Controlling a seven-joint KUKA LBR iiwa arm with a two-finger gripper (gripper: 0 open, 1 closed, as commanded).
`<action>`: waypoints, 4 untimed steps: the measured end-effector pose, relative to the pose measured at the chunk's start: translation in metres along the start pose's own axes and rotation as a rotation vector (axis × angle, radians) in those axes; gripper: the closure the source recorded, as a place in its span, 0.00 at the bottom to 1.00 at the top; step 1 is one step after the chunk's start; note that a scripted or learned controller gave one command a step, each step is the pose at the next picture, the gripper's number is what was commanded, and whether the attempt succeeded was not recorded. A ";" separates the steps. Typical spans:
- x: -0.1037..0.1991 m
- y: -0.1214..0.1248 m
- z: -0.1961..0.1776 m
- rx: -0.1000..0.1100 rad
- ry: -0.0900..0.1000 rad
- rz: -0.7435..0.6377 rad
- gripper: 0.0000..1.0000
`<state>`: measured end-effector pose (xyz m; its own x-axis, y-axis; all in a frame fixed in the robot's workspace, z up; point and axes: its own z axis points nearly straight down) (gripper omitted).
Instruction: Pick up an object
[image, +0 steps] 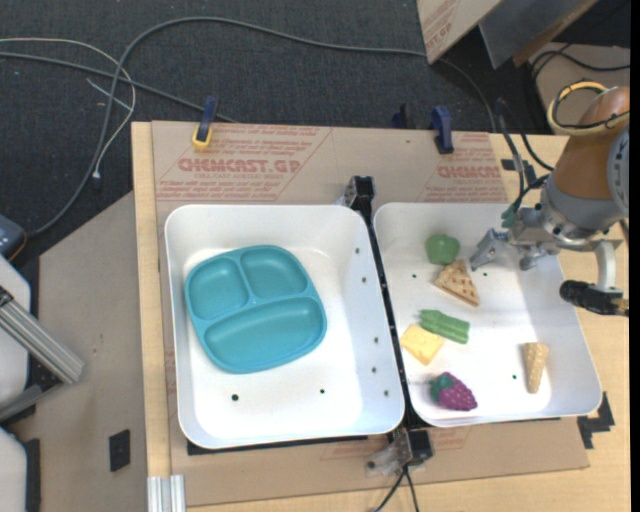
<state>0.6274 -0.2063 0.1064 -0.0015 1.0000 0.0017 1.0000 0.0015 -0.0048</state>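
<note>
While the grey arm with its orange band reaches in over the far right corner of the bench, its pincer hangs low above the far part of the right bin, with its two dark fingers spread apart and nothing between them. One fingertip sits near the pizza slice, the other toward the bin's right wall.

Toy food lies scattered in this right bin. A round green piece, perhaps a small vegetable, rests near the far left corner, just beside the pincer. Touching it on the near side is a toy pizza slice, its point aimed at the far edge. Nearer the middle of the bin's left side lies a green pea pod or bean, and a yellow cheese wedge touches it, close to the left wall. A purple bunch of grapes sits by the near edge. An ice cream cone lies well apart from the rest, near the right corner at the near side.

The left bin holds a teal divided plate with three compartments, lying flat toward the bin's left side. Blue clamps grip the cardboard sheet along the bench's far edge, and cables trail on the dark floor beyond.
</note>
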 end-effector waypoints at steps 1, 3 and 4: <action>0.000 0.002 -0.014 -0.006 -0.001 -0.001 1.00; -0.014 -0.001 -0.116 -0.010 -0.004 0.001 1.00; -0.014 0.000 -0.164 -0.010 -0.004 0.001 1.00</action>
<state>0.6283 -0.2207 0.2700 -0.0010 1.0000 -0.0018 1.0000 0.0010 0.0054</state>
